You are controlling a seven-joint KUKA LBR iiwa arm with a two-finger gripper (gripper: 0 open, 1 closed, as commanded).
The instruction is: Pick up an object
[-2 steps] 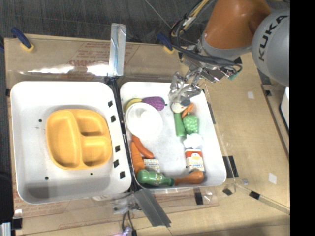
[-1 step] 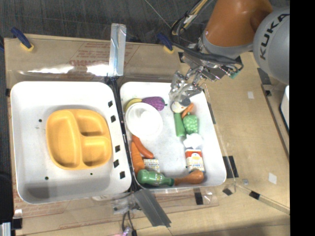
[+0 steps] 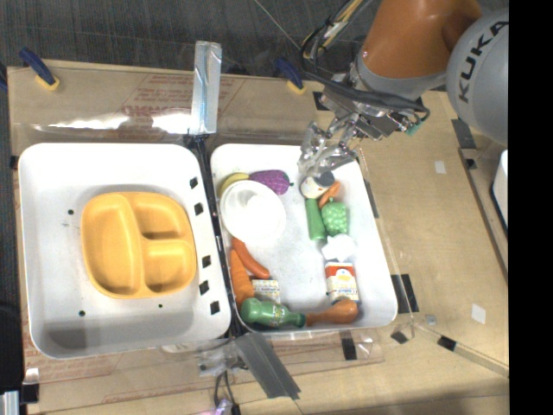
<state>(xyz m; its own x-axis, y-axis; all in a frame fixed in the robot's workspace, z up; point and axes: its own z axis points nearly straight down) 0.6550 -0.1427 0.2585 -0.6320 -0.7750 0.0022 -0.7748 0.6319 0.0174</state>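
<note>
The left bin (image 3: 34, 232) carries a yellow divided tray (image 3: 138, 242) and nothing the pick need concern itself with, so the risks all sit in the right bin (image 3: 380, 258), where the candidates are packed close. Along its left side a white bowl (image 3: 251, 212) touches a purple piece (image 3: 270, 181) at its upper rim and has an orange carrot (image 3: 244, 262) just below it, with a dark green bottle (image 3: 270, 314) lying along the bottom wall. Further right a green cylinder (image 3: 314, 218) lies against a knobbly green piece (image 3: 336, 218), and below them stands a small bottle with a white cap (image 3: 340, 275). Crowding is the main hazard: a descent between neighbours that touch is likely to nudge one aside or pinch two at once, and anything round or smooth, the cylinder especially, could roll or slip out as the fingers shut. The gripper (image 3: 324, 164) hangs over the bin's upper right corner, near the back wall, so a finger could also strike the rim. Its metal fingers look spread a little apart, though they blur against the clutter and I would not swear to the width. Nothing is visibly between them; a pale rounded object (image 3: 313, 187) lies just under the tips, contact uncertain.
</note>
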